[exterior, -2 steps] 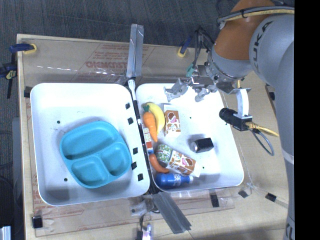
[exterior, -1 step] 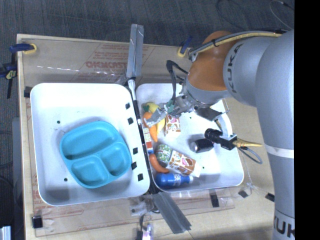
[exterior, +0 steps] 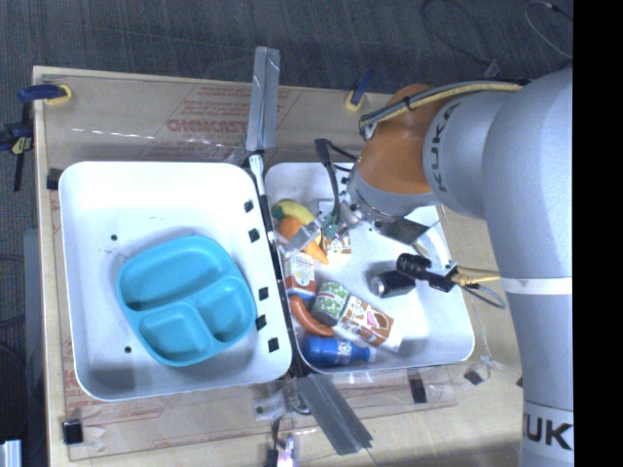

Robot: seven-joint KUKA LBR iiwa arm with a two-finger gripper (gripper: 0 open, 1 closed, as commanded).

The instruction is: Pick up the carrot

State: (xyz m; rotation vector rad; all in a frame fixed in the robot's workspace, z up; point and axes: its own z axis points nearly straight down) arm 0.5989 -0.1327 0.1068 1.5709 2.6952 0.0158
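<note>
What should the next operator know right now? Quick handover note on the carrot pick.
Gripper: down in the right bin, over the pile along its left wall. Whether it is open or shut cannot be judged from this view.
Carrot: the orange piece lying in that pile, just below the gripper, beside an orange fruit and a banana. Nothing shows it lifted.
Left bin: holds a blue divided plate.
Done: arm is positioned over the pile.
Left: grasp the carrot, lift it clear, confirm it is between the fingers.
</note>
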